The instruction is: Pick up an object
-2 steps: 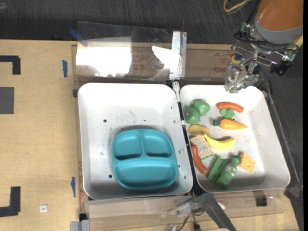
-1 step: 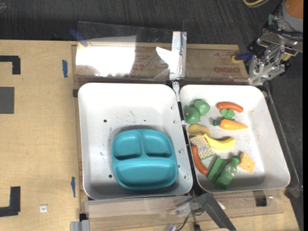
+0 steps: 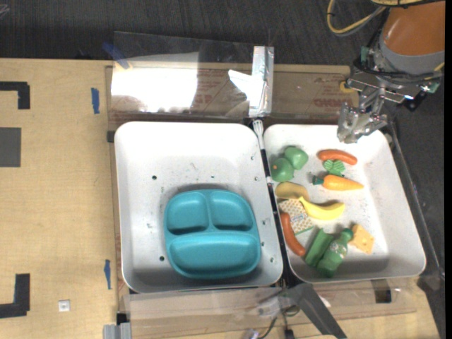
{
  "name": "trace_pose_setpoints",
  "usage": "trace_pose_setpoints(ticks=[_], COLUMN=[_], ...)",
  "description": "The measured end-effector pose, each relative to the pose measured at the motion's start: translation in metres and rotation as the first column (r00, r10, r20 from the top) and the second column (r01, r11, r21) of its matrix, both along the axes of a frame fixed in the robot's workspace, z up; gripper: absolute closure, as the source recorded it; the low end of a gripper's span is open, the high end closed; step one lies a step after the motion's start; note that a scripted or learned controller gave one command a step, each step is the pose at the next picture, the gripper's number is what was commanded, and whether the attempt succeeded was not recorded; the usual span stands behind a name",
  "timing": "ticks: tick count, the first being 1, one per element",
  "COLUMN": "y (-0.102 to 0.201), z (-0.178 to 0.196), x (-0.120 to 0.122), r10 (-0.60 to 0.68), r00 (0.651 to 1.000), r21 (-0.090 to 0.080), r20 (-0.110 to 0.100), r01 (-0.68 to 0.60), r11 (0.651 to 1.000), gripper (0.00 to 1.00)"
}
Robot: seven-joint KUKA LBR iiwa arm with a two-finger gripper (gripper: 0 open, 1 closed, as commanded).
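step: approach, nothing grasped yet; pincer [image 3: 357, 129] hung over far edge of right bin [image 3: 406, 221], above the toys
pincer state: fingers pointed down and looked close together, nothing between them; released or clenched, couldn't tell at this size
how to do it well: judged best to pick an outlier, not the pile; toy carrot [image 3: 342, 183] and red-orange piece [image 3: 337, 157] lay nearest the pincer with some bare bin floor around them; come straight down, straddle the carrot across its narrow width, close on the thick end, lift vertical
avoid: the clump of banana [image 3: 323, 209], red sausage-like piece [image 3: 292, 237], green bottle-like piece [image 3: 332, 254] and cheese wedge [image 3: 364, 239], all touching or overlapping, likely a slip or double grab
other targets: two green round toys [image 3: 289, 162] near the divider, close to the bin wall, finger clearance looked tight
arm pose: reached in from right, orange band [image 3: 417, 20] high at top right, wrist roughly vertical over far right corner of bin, yellow cable [image 3: 353, 13] looped behind
left bin [image 3: 141, 154]: held a teal divided plate [image 3: 212, 233], well apart from the pincer
counter [image 3: 49, 189]: tan board with blue tape marks
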State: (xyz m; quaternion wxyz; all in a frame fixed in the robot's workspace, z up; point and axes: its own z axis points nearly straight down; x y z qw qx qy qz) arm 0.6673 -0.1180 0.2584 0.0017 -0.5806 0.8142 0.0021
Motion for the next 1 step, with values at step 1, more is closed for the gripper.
trace_pose_setpoints(ticks=[1], y=[-0.0308], z=[0.0422], x=[0.0010], r10=[0.002], r00=[1.000], r21=[-0.005], r20=[0.011], r01=[-0.002], r11=[1.000], gripper=[1.00])
